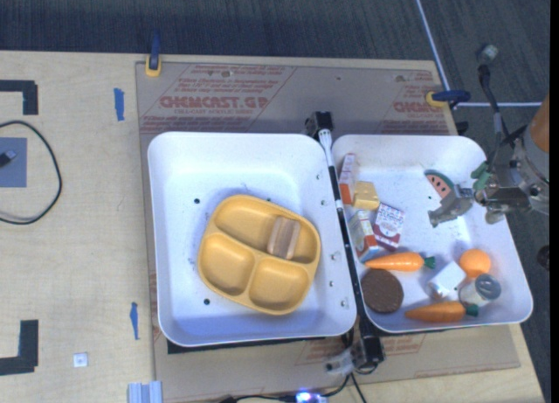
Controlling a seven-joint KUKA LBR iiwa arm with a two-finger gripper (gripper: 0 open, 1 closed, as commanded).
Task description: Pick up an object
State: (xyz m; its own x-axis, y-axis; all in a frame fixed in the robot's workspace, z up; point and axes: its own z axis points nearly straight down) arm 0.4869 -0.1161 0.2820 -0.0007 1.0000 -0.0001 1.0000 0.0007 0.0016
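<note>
I see two bins side by side: the left bin (175, 218) holds a divided tray (229, 263) with a block (283, 237) in its rear compartment; the right bin (502, 305) holds small items, the gripper (454, 204) over its right half

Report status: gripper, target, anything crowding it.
Gripper over right bin, nothing between fingers. Watermelon slice just up-left; orange ball below it. Yellow tray in left bin, clear of the gripper.

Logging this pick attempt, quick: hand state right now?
Hand: over the right bin, near the watermelon slice; nothing seen in its grasp, open or shut cannot be told.
</note>
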